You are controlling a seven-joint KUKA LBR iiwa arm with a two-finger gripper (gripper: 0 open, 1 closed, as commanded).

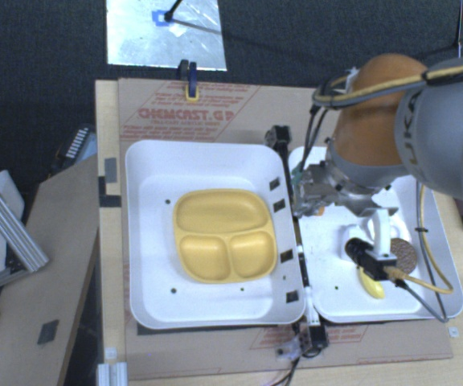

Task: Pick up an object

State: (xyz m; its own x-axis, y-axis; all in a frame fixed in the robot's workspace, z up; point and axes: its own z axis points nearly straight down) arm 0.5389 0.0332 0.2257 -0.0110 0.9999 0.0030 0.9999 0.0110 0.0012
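A yellow three-compartment plate (219,235) lies flat in the middle of the left bin (147,175). The arm reaches over the right bin (328,300), and my gripper (382,233) hangs low over that bin's right half. A small yellow object (373,285) lies on the bin floor just in front of the gripper. Immediately to the gripper's right lies a brown speckled disc (406,253), partly hidden by the gripper. Nothing can be seen held in the gripper.
The wall between the two bins (289,232), with black clips, runs just left of the wrist. A yellow cable (428,276) loops over the right bin's right side. A yellow clamp (190,83) and a shiny sheet (165,22) sit beyond the bins.
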